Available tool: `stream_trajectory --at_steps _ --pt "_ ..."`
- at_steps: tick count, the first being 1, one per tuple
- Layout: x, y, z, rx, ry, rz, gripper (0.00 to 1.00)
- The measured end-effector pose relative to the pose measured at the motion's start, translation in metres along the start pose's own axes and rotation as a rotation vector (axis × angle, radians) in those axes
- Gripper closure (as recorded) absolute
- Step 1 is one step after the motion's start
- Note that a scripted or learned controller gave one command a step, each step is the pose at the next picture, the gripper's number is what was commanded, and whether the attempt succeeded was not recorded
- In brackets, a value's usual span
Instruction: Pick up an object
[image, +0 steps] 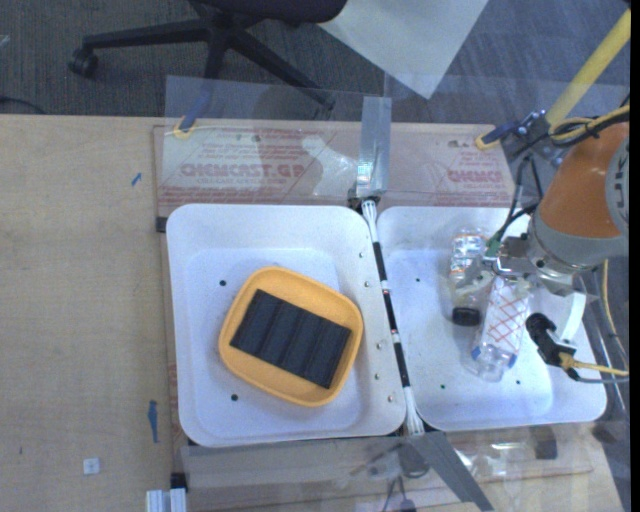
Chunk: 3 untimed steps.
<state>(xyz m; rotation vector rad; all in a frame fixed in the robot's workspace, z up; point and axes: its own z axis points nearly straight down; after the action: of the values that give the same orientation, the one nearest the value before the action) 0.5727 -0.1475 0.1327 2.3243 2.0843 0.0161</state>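
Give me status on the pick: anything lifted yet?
Done: the arm is over the right bin, with the hand down among the clear plastic items. In hand: nothing that I can confirm; the clear bottle with red crosshatch lies on the bin floor. I cannot tell the grip state. Left: grasp and lift. The yellow tray with the dark insert sits untouched in the left bin.

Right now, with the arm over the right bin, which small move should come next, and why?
Probably a short descent, centred on the clear plastic bottle. The gripper sits above the bottle's upper end in the right bin, and nothing shows between its fingers. The yellow tray lies in the left bin.
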Motion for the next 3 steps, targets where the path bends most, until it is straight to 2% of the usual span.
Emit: stream_trajectory --at_steps 3 --pt "0.015 0.001 0.009 -0.041 -0.015 -0.091 0.0"
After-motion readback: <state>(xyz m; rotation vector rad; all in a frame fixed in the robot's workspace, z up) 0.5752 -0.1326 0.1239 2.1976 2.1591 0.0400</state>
